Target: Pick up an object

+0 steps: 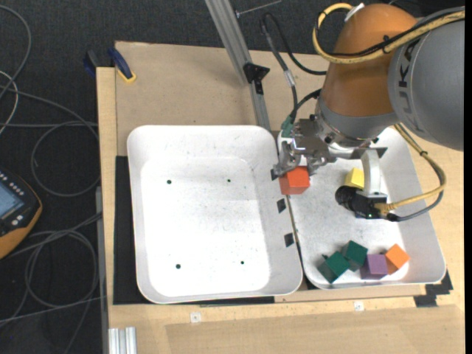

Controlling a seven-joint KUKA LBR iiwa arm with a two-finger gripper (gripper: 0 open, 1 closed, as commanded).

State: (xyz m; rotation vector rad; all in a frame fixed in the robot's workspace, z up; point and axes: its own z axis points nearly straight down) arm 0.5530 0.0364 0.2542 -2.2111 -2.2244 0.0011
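Right white bin [424,234], tool [295,169] clamped on orange-red cube [296,181], raised near divider.

Bright, even overhead light, with no hard glare. Slightly blown out on the white left bin [199,212], faint speckle still readable. Soft, short shadows under the blocks [365,260] at lower right and beneath the arm [369,72]. Dim and low in contrast on the dark floor [44,21] around the bench [184,80]. Mild softness and compression grain throughout; edges reasonably straight.
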